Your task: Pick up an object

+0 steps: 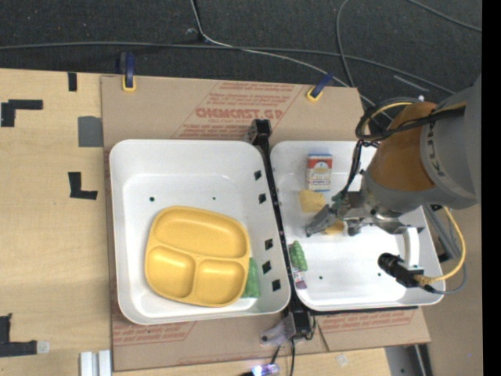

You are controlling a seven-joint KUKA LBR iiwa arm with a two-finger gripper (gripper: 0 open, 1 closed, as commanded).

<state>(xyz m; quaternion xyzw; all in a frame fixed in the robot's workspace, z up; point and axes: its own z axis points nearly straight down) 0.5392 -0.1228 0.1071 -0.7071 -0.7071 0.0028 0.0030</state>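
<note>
Take the black divider (272, 210) between the two shallow white plastic bins as your landmark. To its left lies the left bin (129, 178), holding a yellow three-compartment plastic tray (197, 255) in its lower half. A green object (252, 279) sits wedged between that tray's right edge and the divider, only partly visible.

To the right of the divider lies the right bin (352, 284). Just beside the divider, near its lower end, you see a small green packet with a printed label (297, 258) lying lengthwise along the bin wall. Farther right and toward the divider's upper end stands a small red-and-white printed carton (318, 171). Directly below the carton rests a pale yellow wedge-shaped block (311, 200).

The grey arm with its orange band (403, 159) reaches over the right bin, well to the right of the divider. Its two-finger gripper (329, 222) points leftward toward the divider, low over the bin floor, just below and to the right of the pale wedge. A second small yellow piece (335, 228) shows at the fingertips, touching or just under them. You cannot tell from this angle whether the pincer is released or clenched, nor whether that piece lies between its parts.
</note>
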